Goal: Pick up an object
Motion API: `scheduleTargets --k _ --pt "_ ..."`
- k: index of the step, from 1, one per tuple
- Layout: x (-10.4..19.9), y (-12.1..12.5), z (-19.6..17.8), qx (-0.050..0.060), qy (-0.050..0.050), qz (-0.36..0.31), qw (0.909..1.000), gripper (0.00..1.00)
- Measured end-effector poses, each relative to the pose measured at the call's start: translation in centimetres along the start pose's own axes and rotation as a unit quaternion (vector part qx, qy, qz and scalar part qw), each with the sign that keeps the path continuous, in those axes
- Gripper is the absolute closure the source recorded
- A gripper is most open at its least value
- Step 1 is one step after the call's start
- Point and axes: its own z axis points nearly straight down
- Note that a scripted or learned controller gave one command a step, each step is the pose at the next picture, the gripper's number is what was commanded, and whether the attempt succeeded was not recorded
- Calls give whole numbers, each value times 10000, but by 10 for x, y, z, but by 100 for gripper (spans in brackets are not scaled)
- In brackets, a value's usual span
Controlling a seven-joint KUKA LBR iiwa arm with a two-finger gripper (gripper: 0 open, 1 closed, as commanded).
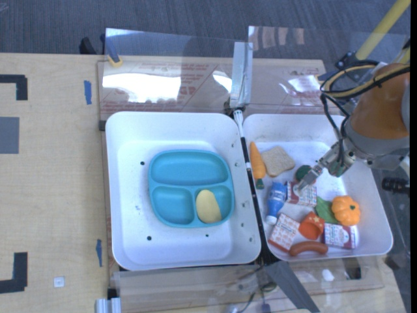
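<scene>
**Claw down in right bin, over a small packet**

The arm [378,109] is seen reaching in from the right, wrist angled down toward the middle of the right bin [384,230]. The claw [306,180] is placed at the far edge of a small red-and-white packet [303,194], just right of a blue bottle [277,199]. Whether the claw is spread or closed cannot be told: the tips are small and blurred against the clutter. Contact with the packet cannot be confirmed either; nothing is seen lifted.

Other items in the right bin:
- a carrot [258,161] along the left wall, with a slice of bread [279,160] just beside it
- a dark green piece [303,172] right by the claw
- a small pumpkin [346,210] toward the right, a green leafy piece [325,209] to its left
- a red piece [311,227], a sausage [308,248] and two more packets [284,232] [340,236] at the near side

In the left bin [130,175] a blue divided tray [186,175] is laid, with a yellow lemon-like item [208,206] in its near right compartment, well apart from the claw.
</scene>
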Motion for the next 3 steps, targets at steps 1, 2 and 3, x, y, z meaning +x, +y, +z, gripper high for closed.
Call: scheduleTargets --k 1,2,3 --pt "1 41 17 0 6 810 9967 0" --pt "-2 43 3 -35 -35 816 9967 100" --pt "28 118 -85 -14 8 1440 9896 100"
